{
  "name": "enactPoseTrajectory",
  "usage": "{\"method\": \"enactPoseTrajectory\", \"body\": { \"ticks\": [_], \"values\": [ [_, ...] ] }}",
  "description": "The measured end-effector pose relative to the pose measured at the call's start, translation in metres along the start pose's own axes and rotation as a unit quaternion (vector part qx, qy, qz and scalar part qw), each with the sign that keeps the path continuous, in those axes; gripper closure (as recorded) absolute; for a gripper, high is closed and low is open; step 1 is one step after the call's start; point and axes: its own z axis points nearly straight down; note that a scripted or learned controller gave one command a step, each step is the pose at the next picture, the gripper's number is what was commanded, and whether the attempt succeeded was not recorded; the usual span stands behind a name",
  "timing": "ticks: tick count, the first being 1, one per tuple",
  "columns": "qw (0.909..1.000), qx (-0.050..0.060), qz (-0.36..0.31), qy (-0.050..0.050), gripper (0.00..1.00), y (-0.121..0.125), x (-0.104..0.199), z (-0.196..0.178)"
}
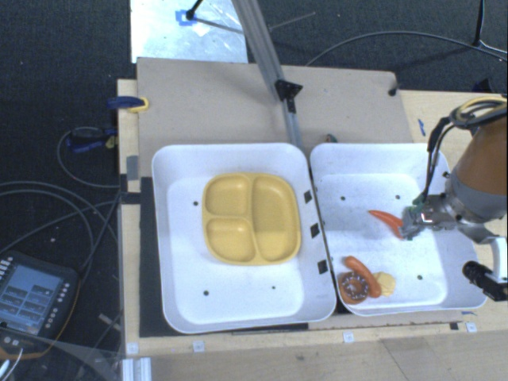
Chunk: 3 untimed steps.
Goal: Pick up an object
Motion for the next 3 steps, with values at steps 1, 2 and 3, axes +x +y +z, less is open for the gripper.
{"method": "enactPoseTrajectory", "body": {
  "ticks": [1, 2, 3],
  "values": [
    [1.0, -0.001, 0.0, 0.0, 1.0, -0.002, 0.001, -0.063],
    [1.0, 0.001, 0.0, 0.0, 1.0, 0.0, 0.0, -0.087],
    [1.0, 0.003, -0.003, 0.002, 1.0, 0.001, 0.057, -0.076]
  ]
}}
